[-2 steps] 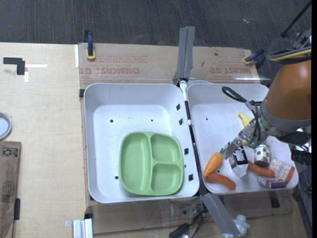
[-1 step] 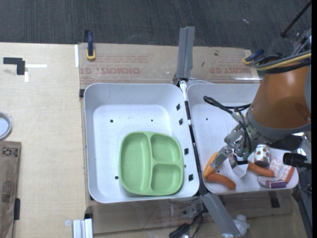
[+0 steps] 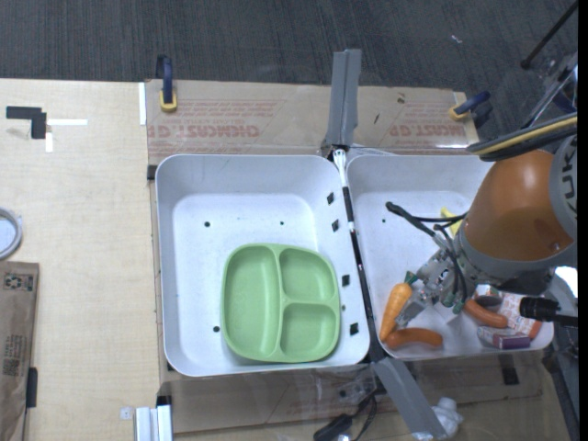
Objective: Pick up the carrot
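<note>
The carrot (image 3: 395, 307), orange with a green stub at its top, lies tilted near the left wall of the right bin (image 3: 372, 246). My gripper (image 3: 412, 299) hangs low over the bin right beside it, reaching in from the right under the orange wrist band (image 3: 514, 214). Its fingers (image 3: 415, 283) stand open, with the tips just to the right of the carrot. The carrot is at the fingertips rather than between them.
An orange sausage-like piece (image 3: 416, 338) lies along the right bin's front wall, and another (image 3: 484, 313) sits by a small packet (image 3: 505, 338) under the arm. A green divided plate (image 3: 280, 303) rests in the left bin (image 3: 175, 246). Black cable (image 3: 413, 217) trails across the right bin.
</note>
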